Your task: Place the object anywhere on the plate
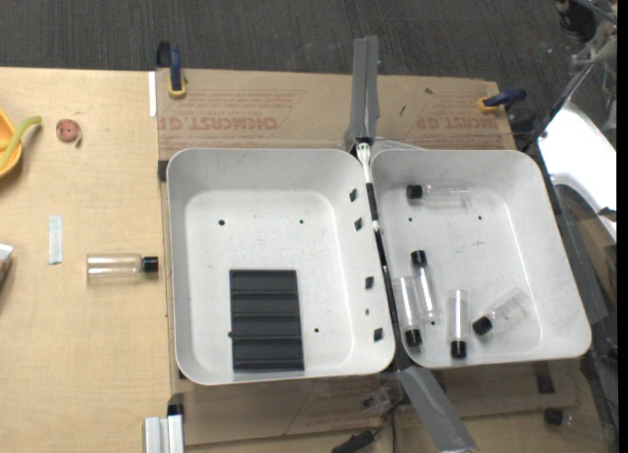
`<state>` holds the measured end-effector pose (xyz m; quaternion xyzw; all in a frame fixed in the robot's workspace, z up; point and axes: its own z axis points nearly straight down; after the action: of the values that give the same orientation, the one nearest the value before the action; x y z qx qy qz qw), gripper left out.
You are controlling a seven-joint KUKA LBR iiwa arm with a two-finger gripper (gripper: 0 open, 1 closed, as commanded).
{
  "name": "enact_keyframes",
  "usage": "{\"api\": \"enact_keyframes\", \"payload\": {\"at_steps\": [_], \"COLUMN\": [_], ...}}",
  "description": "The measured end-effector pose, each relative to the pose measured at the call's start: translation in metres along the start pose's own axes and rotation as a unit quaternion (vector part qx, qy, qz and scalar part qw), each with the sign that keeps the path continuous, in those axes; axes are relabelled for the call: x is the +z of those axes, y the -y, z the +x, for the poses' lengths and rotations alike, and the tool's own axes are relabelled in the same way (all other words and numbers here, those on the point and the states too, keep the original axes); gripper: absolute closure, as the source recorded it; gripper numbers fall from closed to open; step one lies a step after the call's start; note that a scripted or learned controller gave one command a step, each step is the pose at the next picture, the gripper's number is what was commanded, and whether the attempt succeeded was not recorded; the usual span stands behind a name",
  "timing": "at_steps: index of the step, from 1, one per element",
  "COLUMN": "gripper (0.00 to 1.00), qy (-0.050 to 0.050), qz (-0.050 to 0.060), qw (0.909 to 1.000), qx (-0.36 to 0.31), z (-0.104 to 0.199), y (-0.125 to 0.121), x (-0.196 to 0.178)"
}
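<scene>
"Where the arm (589, 5) comes in at the upper right corner, can the pincer's state be made out?"

"It cannot be told. That corner shows a tangle of white and yellow hardware, with a pale limb below it along the edge, and nothing there reads clearly as spread or pressed together."

"And the things to be placed?"

"Five clear vials with black caps, all in the right bin (549, 245) – the one on the arm's side. The top vial (440, 194) lies crosswise near the far wall, closest to that hardware. The other four sit lower, toward the near wall. The upper middle vial (421, 279) and the left vial (407, 312) lie just beside each other by the divider. The upright-lying vial (457, 319) points its cap at the near wall, and the tilted vial (502, 310) is the one farthest to the arm's side of that group."

"Where is the plate?"

"The black ribbed plate (265, 321) lies flat in the left bin (196, 196), the bin farther from the arm, down near that bin's near wall. It is well apart from every vial – the divider stands between them."

"Anything outside the bins?"

"A spare bottle (118, 265) with a black cap lies on the worktop (88, 343), farthest of all from the arm. Two blue clamps (165, 55) hold the cardboard (245, 113) under the bins."
</scene>
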<state>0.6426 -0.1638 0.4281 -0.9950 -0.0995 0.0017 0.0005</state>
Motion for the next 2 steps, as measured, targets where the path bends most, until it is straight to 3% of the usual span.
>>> {"api": "enact_keyframes", "payload": {"at_steps": [1, 2], "gripper": [0.00, 0.00], "qy": [0.001, 0.000], "qz": [0.000, 0.000], "qw": [1.0000, 1.0000], "qx": [0.000, 0.000], "z": [-0.052, 0.010], "y": [-0.050, 0.027], "x": [-0.012, -0.012]}}
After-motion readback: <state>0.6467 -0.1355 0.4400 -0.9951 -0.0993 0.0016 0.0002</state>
